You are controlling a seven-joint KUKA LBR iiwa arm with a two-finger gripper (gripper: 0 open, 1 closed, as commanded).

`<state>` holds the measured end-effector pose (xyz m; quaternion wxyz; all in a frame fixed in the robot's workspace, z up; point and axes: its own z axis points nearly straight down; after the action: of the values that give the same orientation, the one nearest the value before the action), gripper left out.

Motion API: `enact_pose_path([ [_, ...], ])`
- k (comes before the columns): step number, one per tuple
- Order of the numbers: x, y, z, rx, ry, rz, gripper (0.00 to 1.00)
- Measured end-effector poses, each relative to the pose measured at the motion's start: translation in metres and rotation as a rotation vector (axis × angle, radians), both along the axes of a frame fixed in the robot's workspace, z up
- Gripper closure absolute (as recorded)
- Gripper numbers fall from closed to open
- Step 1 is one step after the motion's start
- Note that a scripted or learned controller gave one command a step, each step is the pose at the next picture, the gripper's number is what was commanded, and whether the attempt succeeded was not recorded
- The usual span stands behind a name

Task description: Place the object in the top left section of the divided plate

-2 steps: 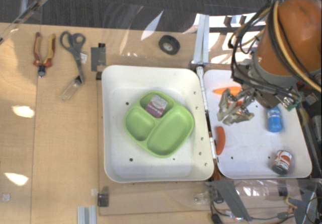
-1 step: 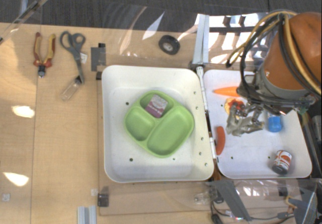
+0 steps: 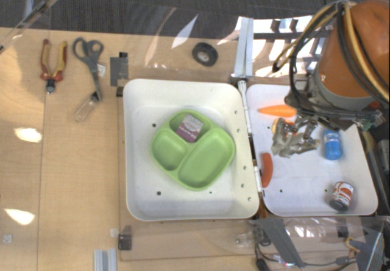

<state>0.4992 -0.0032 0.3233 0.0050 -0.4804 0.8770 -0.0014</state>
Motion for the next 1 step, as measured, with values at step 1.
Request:
enact_pose_path([
  [1,-0.0101,0.0279,0.008,-0.001,0.001,0.214,1.0],
])
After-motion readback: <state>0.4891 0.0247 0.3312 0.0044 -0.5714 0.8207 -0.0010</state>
